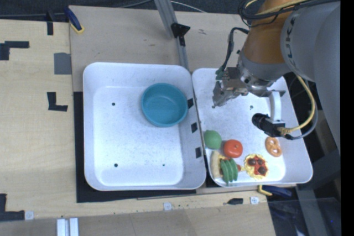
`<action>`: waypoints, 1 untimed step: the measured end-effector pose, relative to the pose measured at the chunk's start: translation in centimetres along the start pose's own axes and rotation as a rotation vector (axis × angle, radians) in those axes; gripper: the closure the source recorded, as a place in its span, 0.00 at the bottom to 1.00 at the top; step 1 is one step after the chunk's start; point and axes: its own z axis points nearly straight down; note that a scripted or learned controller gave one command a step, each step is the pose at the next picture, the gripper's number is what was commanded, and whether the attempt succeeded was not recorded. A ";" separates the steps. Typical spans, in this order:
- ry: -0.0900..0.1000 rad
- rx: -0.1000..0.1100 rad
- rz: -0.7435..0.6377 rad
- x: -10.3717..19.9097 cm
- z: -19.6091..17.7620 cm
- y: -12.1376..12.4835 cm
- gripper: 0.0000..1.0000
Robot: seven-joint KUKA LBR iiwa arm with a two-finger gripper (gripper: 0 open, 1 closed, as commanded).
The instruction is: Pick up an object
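Observation:
My gripper (219, 99) hangs over the upper left part of the right bin (249, 119), fingers pointing down, with nothing visible between them. Below it, near the bin's front, lie a green round object (212, 139), a red tomato (233, 147), a green ridged vegetable (228, 169) beside a yellowish piece (215, 162), a small pizza slice toy (256, 165) and an orange pretzel (272, 146). A blue bowl (164, 104) sits in the left bin (105, 141).
A slanted grey metal post (166, 5) rises behind the bins. The arm's bulky wrist and cables (276, 63) cover the right bin's upper right. A black cylinder part (264, 123) hangs over the bin's right side.

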 end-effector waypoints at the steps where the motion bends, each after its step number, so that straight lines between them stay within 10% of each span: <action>1: 0.000 0.000 0.000 4.2 0.1 -1.6 1.00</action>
